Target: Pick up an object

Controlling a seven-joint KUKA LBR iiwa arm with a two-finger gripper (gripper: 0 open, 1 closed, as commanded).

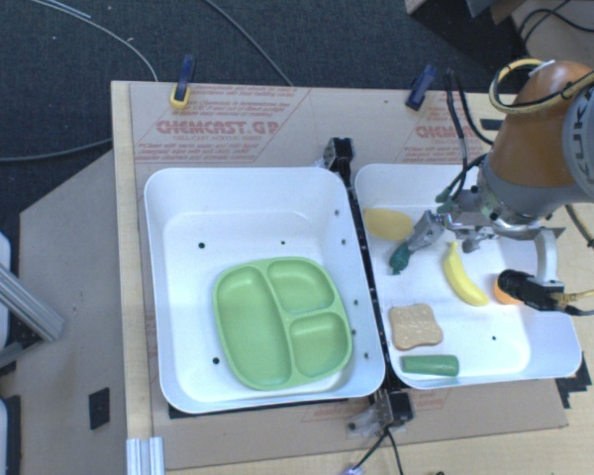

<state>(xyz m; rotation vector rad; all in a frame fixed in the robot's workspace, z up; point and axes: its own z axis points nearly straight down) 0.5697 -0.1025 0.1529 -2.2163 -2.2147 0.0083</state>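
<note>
Bench (228,127) first: a board clamped at its far edge, carrying two white bins side by side, so that whatever is picked from one can go across to the other. Left bin (178,216) holds just a green divided plate (280,320), lying flat toward its near side. Right bin (544,349) holds the loose pieces, spread apart so each can be reached alone.

Arm (540,137) reaches in from the right and hangs over that bin's far half. Its gripper (445,228) points down and left among the pieces; from this angle I cannot tell how it is set, and nothing shows as gripped.

Candidates for picking, all lying on the floor of the right bin: a pale yellow lump (386,224) at the far left, a banana (462,277) mid-bin just beside the gripper, a toast slice (415,326) nearer, a green cylinder (431,365) at the near wall, and a small teal piece (401,258) left of the banana. An orange thing (505,289) sits right of the banana, partly hidden. Judging by position, banana or teal piece is the likely target.
</note>
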